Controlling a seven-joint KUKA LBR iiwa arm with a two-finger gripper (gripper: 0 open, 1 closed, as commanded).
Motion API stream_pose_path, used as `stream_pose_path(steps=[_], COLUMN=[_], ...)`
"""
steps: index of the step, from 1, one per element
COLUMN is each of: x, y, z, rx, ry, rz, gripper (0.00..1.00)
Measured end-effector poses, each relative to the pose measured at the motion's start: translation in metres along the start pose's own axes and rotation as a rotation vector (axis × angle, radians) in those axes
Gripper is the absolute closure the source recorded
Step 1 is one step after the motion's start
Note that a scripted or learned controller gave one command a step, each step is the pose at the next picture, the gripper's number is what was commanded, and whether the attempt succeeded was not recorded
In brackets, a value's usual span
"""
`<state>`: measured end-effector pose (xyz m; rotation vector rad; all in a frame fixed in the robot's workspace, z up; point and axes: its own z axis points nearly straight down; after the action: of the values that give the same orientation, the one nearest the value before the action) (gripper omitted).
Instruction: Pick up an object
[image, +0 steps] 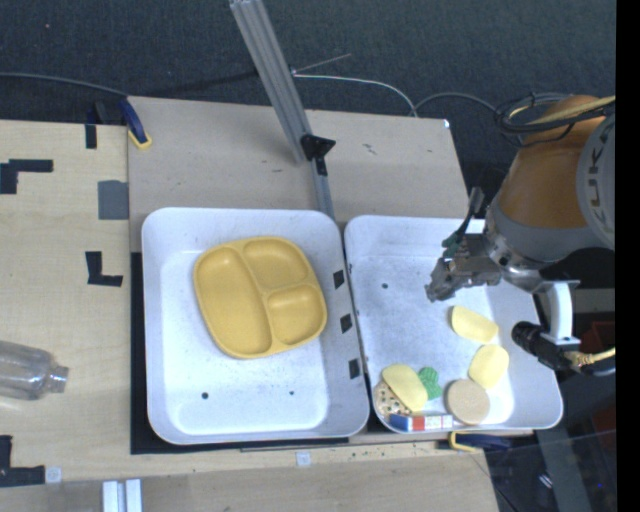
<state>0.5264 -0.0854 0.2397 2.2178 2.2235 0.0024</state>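
From my remote station I see the wooden counter (60, 240) from above, with two shallow white bins side by side at the centre of the frame. The left bin (160, 300) holds a yellow divided plate (260, 295) with three compartments, lying flat in its upper half. The right bin (400, 250) holds a cluster of small things along its lower right: a pale yellow piece (473, 324) just below the arm, another pale yellow piece (489, 365) under that, a tan round disc (467, 400) at the bottom, a yellow oblong piece (404, 385) at the lower left of the cluster, and a small green item (429, 379) beside it.

The arm (550, 190) enters from the right of the frame, grey with its orange band uppermost. Its hand (445, 285) hangs over the middle of the right bin, pointing down and to the left, just above and left of the upper pale yellow piece. The hand is dark and blurred; I cannot tell whether it is released or clenched, and I see nothing in it.

A clear plastic bottle (28, 370) lies on the counter at the far left.
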Motion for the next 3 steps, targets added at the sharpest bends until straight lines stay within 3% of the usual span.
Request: stream_pose_path(steps=[1, 2, 3], x=[-0.024, 0.039, 0.082], y=[0.013, 0.057, 0.015], z=[0.037, 0.024, 0.053], rx=[0.006, 0.0, 0.009], ry=[-0.002, 0.001, 0.001], rz=[0.004, -0.006, -0.001], gripper=[1.0, 1.0, 1.0])
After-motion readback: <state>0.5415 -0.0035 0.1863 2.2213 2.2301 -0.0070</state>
